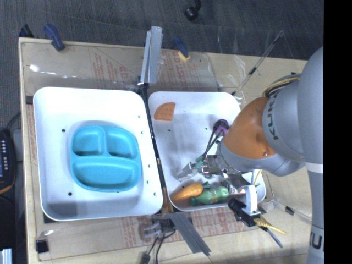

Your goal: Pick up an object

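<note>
Gripper [190, 168]: in right bin [181, 142], fingers spread, nothing between them. Carrot [187, 191] just beside at 6 o'clock; green bottle [212, 196] at 5; toast slice [164, 111] at 11, well apart. Left bin [49, 147]: blue divided tray [104, 157]

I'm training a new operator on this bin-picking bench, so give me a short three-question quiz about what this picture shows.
1. True or false: the blue divided tray lies in the same bin as the carrot.
2. Which thing lies right beside the carrot, along the near wall of the right bin? A) the green bottle B) the slice of toast C) the blue tray
3. Fill in: the gripper is over the ___ bin.

Key
1. False: the tray is in the left bin, the carrot in the right one.
2. A
3. right
</note>
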Tool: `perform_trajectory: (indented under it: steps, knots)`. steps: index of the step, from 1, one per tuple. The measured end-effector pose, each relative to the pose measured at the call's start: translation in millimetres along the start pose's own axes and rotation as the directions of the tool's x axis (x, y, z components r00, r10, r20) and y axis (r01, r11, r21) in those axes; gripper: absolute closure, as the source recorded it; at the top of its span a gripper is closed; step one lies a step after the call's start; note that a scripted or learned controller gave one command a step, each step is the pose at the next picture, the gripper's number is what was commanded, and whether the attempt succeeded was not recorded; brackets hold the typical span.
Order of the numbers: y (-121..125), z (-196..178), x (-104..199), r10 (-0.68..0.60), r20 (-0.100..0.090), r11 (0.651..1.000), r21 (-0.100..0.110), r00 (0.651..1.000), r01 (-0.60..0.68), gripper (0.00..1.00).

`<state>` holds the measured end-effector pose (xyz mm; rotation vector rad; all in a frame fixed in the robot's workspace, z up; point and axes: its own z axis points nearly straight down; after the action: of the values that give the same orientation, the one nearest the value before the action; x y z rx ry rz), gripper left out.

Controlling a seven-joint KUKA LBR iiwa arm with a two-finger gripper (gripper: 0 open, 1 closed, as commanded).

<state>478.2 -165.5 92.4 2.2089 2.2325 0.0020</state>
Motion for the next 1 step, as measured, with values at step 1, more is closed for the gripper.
perform_trajectory:
  steps: [1]
  knots:
    - [-1.3,-1.0,53.7,0.017,0.021,1.000,-0.006,1.000,-0.017,0.00]
